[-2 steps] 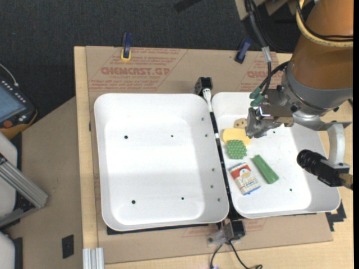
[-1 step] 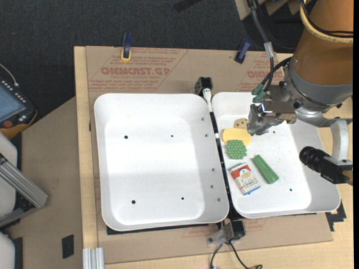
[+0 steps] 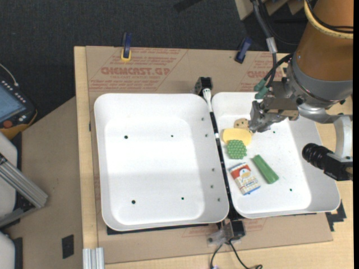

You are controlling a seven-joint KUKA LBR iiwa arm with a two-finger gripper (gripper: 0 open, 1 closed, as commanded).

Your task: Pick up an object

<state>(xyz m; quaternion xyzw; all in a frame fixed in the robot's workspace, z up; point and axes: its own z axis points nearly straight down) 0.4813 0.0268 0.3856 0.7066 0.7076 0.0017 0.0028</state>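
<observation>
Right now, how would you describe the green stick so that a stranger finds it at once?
Look in the right bin. Near its middle, right of the red and white card, lies the green stick, slanted. The green ball nearby is round and bumpy; the stick is long and smooth.

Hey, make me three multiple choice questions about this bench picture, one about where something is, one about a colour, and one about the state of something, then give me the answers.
1. Where do the small things lie?
A. in the left bin
B. in the right bin
C. on the cardboard

2. What colour is the stick-shaped block?
A. green
B. blue
C. orange

3. How does the gripper stand to the yellow piece?
A. far off over the left bin
B. low, right beside it
C. outside both bins

Answers: 1 B, all lie in the right bin, not the left bin. 2 A, the stick-shaped block is green. 3 B, the gripper hangs by the yellow piece, above the green ball and red and white box.
</observation>
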